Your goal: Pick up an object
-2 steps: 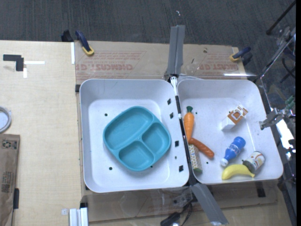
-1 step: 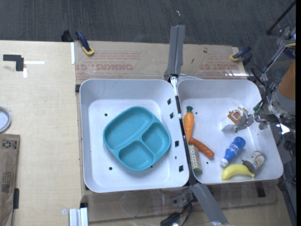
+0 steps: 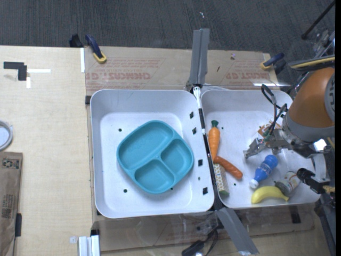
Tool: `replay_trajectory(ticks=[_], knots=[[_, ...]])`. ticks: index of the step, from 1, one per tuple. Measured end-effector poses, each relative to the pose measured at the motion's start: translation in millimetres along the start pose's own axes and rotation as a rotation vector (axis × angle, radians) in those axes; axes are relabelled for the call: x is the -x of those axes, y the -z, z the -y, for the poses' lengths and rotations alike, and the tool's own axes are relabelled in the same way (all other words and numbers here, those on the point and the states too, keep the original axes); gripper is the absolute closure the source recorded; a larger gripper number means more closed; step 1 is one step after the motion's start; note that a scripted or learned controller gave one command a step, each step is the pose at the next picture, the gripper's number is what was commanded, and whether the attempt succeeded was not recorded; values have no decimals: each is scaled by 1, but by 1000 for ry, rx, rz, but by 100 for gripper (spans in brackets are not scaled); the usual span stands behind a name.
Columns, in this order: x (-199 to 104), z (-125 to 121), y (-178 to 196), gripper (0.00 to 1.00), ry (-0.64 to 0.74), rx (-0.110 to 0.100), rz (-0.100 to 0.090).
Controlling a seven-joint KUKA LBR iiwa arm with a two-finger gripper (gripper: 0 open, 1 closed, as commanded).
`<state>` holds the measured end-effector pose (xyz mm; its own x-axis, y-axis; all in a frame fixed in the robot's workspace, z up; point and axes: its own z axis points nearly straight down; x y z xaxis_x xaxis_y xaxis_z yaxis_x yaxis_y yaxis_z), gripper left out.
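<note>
The right bin (image 3: 240,101) holds several small items. An orange carrot with a green top (image 3: 213,137) lies by its left wall, with a second orange piece (image 3: 229,167) slanting below it. A blue bottle with a white cap (image 3: 265,169) lies near the middle, and a yellow banana (image 3: 269,195) rests at the front. My gripper (image 3: 256,149) hangs low inside this bin, just up and left of the bottle and right of the carrot. Nothing is visibly held in it.
A blue divided plate (image 3: 154,156) lies in the left bin (image 3: 97,143). A speckled wrapped bar (image 3: 220,179) lies along the divider at the right bin's front left. A small brownish object (image 3: 288,185) sits right of the banana. Clamps and cardboard lie behind the bins.
</note>
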<state>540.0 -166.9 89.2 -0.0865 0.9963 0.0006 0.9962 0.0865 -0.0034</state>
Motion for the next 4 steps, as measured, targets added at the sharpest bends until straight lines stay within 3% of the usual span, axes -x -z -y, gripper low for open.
replay_trajectory(ticks=[1,2,3,4], knots=[[1,0,7,100,-4,-2,-1],[-32,-22,142,100,19,2,2],[-32,-21,141,0,19,-1,2],[-4,-42,29,0,-3,27,12]])
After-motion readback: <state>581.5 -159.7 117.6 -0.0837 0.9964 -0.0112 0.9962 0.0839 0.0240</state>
